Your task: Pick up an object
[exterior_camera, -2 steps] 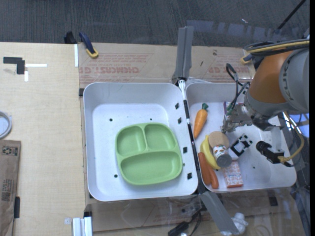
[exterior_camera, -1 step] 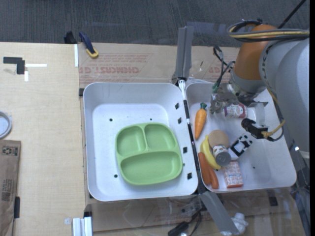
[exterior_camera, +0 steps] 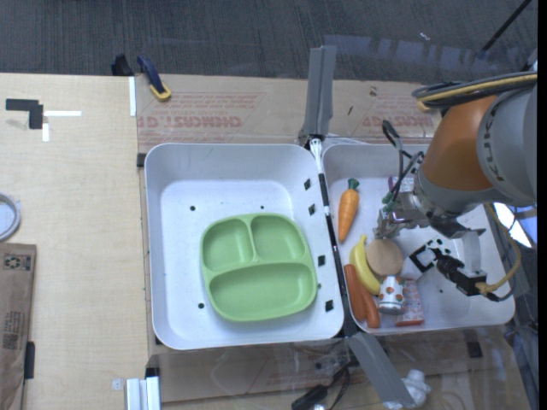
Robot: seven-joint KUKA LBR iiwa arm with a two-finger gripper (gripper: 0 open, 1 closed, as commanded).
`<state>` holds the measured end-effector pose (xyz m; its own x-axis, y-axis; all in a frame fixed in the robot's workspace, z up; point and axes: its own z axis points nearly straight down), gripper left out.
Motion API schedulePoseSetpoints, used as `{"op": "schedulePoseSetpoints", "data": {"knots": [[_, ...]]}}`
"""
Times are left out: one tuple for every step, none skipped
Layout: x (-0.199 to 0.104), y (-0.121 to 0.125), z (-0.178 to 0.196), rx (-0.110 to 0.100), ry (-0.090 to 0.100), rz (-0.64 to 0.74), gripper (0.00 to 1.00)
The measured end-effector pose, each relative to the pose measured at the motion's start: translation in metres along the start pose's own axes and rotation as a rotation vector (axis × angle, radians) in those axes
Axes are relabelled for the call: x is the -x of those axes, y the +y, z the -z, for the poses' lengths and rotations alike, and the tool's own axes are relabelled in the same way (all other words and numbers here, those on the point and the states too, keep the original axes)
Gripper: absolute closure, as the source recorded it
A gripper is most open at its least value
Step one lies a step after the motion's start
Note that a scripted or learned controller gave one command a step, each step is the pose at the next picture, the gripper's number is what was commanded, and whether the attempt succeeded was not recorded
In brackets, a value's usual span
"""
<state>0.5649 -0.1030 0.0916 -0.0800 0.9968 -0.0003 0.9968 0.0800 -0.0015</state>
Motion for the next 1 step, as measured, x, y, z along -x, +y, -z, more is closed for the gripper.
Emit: {"op": "schedulePoseSetpoints", "data": {"knots": [[0.001, -0.0542, -0.0007, -0.001, 0.001, -0.009, 0.0]]}}
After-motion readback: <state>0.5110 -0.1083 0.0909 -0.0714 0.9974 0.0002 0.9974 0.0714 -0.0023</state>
